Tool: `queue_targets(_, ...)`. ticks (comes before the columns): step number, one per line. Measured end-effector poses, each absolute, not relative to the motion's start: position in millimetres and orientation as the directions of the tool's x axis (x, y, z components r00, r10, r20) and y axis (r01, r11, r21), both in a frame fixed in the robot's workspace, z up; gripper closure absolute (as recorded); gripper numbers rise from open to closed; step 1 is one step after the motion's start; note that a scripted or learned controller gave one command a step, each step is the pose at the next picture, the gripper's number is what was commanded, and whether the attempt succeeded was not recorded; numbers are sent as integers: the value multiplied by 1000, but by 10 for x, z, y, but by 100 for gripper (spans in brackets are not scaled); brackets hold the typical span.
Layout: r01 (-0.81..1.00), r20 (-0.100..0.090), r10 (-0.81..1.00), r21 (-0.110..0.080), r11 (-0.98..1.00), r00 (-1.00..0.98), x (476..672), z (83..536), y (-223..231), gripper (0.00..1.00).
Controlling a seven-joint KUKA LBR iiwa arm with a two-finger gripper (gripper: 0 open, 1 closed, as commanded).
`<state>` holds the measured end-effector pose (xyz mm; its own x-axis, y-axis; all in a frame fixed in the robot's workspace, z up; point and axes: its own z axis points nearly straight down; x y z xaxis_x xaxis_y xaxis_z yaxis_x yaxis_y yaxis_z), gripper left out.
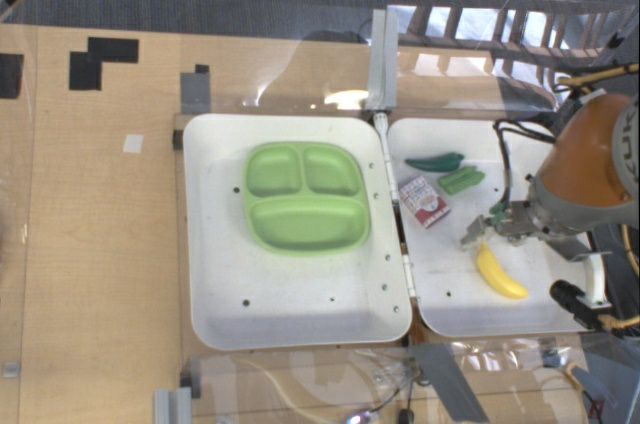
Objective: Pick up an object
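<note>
From above, we see the arm [590, 162] reaching in from the right over the right bin [450, 312]. The gripper [487, 227] hangs low there, and we cannot tell whether it is spread or closed; nothing shows pinched in it. Just below the gripper lies the banana [499, 274], its upper tip close beside it, though we cannot tell if they touch. To the gripper's left sits a red-and-white carton [424, 200], and beyond that, up and left, a dark green pepper [435, 162] with a lighter green piece [460, 180] beside it. Well to the left, in the left bin [220, 312], rests a green tray [305, 197] with three compartments.
</note>
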<state>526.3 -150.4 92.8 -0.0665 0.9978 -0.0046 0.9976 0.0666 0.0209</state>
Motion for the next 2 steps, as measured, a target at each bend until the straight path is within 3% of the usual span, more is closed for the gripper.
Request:
queue_targets(1, 979, -9, 979, 21, 205, -205, 4949, 929, -1888, 0)
queue_targets(2, 988, -2, 988, 7, 156, -156, 5229, 1539, -1717, 0)
